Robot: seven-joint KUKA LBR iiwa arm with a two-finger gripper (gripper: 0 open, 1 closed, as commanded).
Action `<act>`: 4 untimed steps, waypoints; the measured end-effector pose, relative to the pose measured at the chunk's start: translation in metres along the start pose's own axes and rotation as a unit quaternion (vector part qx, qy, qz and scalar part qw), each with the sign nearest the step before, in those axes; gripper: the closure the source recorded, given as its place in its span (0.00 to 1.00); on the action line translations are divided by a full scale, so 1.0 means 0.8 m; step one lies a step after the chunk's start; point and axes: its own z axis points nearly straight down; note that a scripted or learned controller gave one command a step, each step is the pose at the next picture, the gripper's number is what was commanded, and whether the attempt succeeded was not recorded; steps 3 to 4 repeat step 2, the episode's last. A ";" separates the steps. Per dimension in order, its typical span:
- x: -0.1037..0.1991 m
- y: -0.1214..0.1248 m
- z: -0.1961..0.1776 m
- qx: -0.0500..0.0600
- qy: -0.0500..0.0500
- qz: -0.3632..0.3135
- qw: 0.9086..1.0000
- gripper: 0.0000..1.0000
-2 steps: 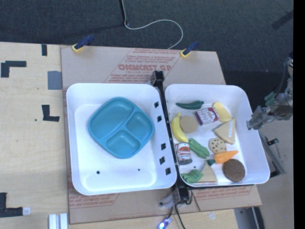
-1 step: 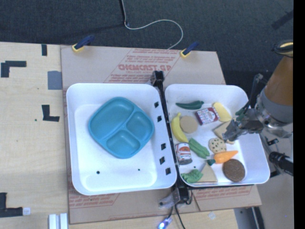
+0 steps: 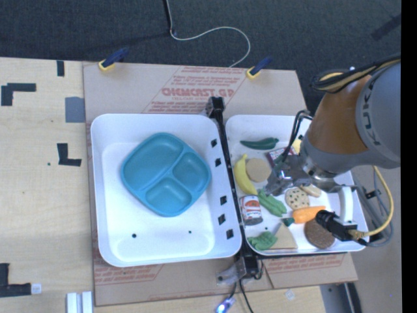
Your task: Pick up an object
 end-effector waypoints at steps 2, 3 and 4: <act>0.118 -0.038 -0.123 -0.006 -0.001 0.000 1.000 1.00; 0.118 -0.038 -0.123 -0.006 -0.001 0.000 1.000 1.00; 0.118 -0.038 -0.123 -0.006 -0.001 0.000 1.000 1.00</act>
